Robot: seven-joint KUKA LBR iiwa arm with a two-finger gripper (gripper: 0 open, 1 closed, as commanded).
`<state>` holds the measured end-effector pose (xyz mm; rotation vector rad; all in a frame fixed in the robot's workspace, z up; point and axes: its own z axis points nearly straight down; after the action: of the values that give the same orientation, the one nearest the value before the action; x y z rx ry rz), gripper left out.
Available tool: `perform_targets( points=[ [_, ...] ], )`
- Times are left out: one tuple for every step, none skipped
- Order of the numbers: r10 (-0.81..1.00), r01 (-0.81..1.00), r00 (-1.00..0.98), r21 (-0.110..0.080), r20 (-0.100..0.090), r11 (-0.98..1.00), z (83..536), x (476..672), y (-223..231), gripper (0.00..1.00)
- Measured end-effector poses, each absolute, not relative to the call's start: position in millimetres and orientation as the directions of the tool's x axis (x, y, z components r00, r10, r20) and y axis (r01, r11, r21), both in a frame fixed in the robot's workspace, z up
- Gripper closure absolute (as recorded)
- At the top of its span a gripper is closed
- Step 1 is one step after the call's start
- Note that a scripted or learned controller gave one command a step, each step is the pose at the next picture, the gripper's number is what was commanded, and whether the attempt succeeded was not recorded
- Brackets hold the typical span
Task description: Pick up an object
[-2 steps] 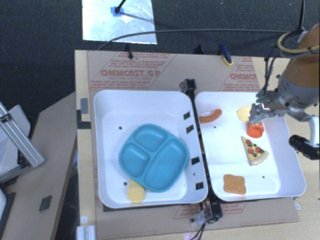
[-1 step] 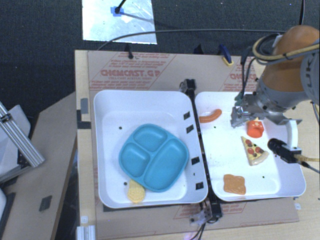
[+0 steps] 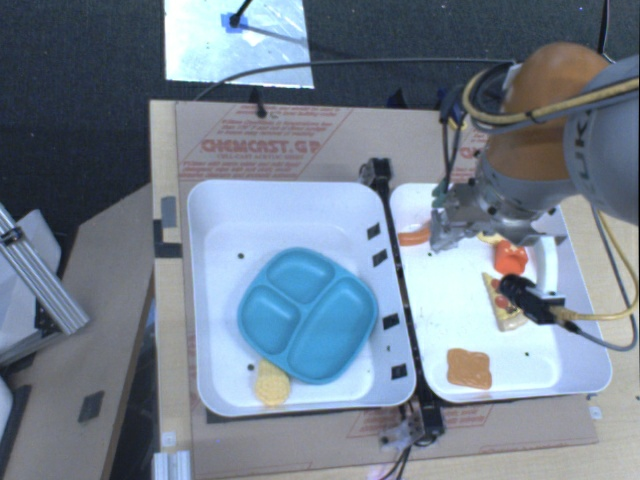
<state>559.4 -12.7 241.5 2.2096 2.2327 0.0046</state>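
Several small toy foods lie in the right bin (image 3: 590, 368): an orange strip (image 3: 413, 236) by its upper left corner, a red piece (image 3: 511, 258), a pizza slice (image 3: 504, 303) and a tan cookie-like piece (image 3: 468, 368) toward the front. The gripper (image 3: 445, 230) hangs just beside the orange strip; whether it grips anything I cannot tell. Next door, the left bin (image 3: 215, 268) holds a blue divided plate (image 3: 307, 313) and a yellow piece (image 3: 271, 382).

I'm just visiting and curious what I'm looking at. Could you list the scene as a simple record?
left bin: blue divided plate, yellow round piece at its near edge
right bin: orange piece, red piece, pizza-like slice, tan piece
gripper: low over right bin's far left corner, beside the orange piece
held: nothing visible
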Motion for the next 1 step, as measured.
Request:
perform_targets(
  points=[
    [1.000,1.000,-0.011,-0.001,0.002,0.011,232.2,544.1,42.1,1.00]
  ],
)
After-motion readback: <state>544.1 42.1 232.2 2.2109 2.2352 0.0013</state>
